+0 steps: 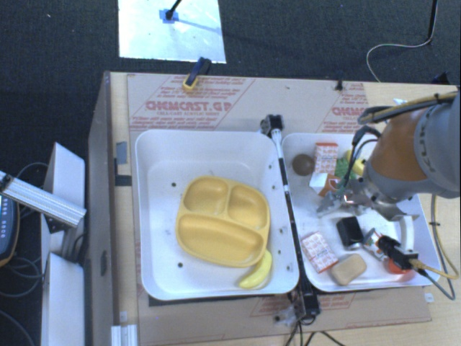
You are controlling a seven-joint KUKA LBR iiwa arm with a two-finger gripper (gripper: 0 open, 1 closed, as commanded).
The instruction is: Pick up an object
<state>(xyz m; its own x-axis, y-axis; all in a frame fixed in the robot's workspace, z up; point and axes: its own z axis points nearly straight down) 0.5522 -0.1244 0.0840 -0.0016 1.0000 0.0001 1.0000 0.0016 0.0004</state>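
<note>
Nearest the viewer in the right bin (306, 211) lies a tan block (349, 269), like a sponge or a bar of soap. It is probably light and firm enough to pinch across its short sides, which makes it the easiest pick here. Just left of it is a flat red-and-white packet (317, 250). It is thin and lies flush on the bin floor, so there is little edge to catch, and I judge it likely to slide rather than lift.

In the left bin (162, 193) a banana (258, 271) rests against the near rim of a yellow divided plate (223, 218). The banana is soft and bruises easily. The plate is stiff but wide, so only its rim offers a hold.

Farther in, a black block (349, 231) lies on the floor, just near of the gripper (337, 202). The gripper hangs low over the middle of the right bin, and I cannot tell whether it is spread or closed, or whether it has anything.

Just beyond it sits a small white box (319, 181), the closest candidate, probably light and stiff. Farther still are a brown ball (302, 164), which would roll and slip, and a red-and-white carton (325, 155), best taken across its narrow faces.
</note>
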